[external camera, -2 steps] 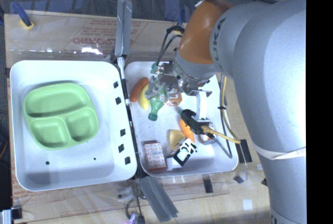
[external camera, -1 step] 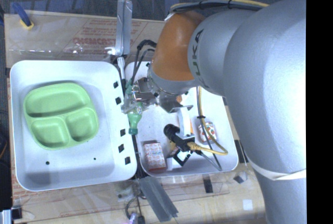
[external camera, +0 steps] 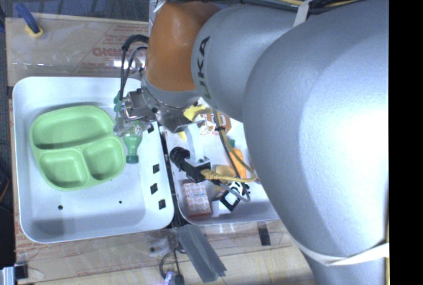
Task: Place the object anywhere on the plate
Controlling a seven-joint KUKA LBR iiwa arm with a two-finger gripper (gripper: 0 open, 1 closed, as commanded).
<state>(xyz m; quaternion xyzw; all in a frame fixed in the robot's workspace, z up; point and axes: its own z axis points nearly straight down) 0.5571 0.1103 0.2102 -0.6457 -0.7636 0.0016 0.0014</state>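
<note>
Bench [external camera: 66, 45], white bin [external camera: 86, 227], green plate [external camera: 73, 145] inside. Gripper [external camera: 131, 120] at plate's right rim, green object [external camera: 132, 148] just beside it; grip impossible to tell. Could land outside, so near that rim.

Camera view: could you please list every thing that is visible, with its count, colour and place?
plate: one, light green, three compartments, in the left bin
small object: one, green, at the plate's right edge, just under the claw; held or not, I cannot tell
bins: two, white, side by side, the left bin and the right bin
box: one, reddish-brown, right bin
packet: one, orange-yellow, right bin, partly under the arm
clip: one, blue, beyond the left bin
arm: one, grey with orange band
claw: one, over the plate's right edge
</note>
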